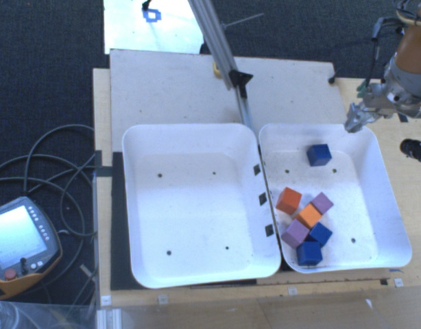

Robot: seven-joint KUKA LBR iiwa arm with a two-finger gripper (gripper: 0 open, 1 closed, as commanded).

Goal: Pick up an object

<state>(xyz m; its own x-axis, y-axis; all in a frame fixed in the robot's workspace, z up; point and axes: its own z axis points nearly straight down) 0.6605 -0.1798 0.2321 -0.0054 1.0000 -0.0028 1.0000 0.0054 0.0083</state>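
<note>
Though its tips blur, the pincer [354, 120] hovers — over the right bin's [392, 204] rim.

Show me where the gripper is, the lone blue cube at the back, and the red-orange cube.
gripper [354, 123]: camera view, at its fingertips.
lone blue cube [319, 154]: camera view, top face.
red-orange cube [289, 201]: camera view, top face.

The arm [409, 53] is cut off by the frame's edge at 2 o'clock, leaving just its wrist and the end effector [354, 120], whose fingertips are too blurred to read. At 8 o'clock a handheld pendant [20, 245] runs off the left edge. The lowest dark blue cube [309, 253] is partly covered by its neighbours. The table [320, 307] continues past the bottom edge.
</note>
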